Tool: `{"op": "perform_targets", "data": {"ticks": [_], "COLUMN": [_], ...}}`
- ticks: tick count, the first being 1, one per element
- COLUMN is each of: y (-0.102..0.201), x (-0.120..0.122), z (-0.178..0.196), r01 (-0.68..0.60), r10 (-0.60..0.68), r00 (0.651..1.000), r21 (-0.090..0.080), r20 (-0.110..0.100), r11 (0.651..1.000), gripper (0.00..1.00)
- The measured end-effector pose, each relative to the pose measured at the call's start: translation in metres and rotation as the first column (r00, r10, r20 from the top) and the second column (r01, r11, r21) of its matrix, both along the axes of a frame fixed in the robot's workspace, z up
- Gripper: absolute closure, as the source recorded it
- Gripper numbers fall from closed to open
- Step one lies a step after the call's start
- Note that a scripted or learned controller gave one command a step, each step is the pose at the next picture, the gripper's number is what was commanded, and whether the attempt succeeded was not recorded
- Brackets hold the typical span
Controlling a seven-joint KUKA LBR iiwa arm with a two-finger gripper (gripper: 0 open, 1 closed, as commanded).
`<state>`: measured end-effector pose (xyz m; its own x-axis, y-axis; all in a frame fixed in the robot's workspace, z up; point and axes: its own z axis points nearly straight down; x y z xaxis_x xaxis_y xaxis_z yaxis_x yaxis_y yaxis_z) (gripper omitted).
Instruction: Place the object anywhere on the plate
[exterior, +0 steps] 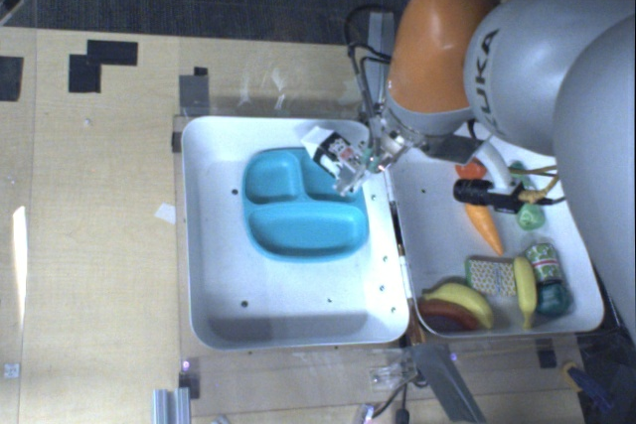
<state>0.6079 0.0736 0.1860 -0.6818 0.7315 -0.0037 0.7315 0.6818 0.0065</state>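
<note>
I see the end effector point(350, 166) at frame centre, over the blue plate's point(298, 209) upper-right corner — plate spreads lower left. A small black-and-white object point(331, 152) sits at its tip; I cannot tell its grip.

carrot point(486, 225), bananas point(465, 297) – sponge point(491, 273), can point(546, 265)

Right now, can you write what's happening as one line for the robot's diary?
gripper: over blue plate top-right corner, left bin | grasp: unclear | carrot, bananas: right bin
</note>
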Motion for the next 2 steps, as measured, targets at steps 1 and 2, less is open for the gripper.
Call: {"op": "perform_targets", "data": {"ticks": [1,2], "y": [0.0,0.021], "x": [0.0,-0.027], "z": [0.0,0.048], "r01": [0.0,-0.05], "r10": [0.0,0.05], "r00": [1.0,0.999], "r21": [0.0,0.0], "r20": [0.0,0.0], "r11": [1.0,0.999], "gripper": [0.0,0.0]}}
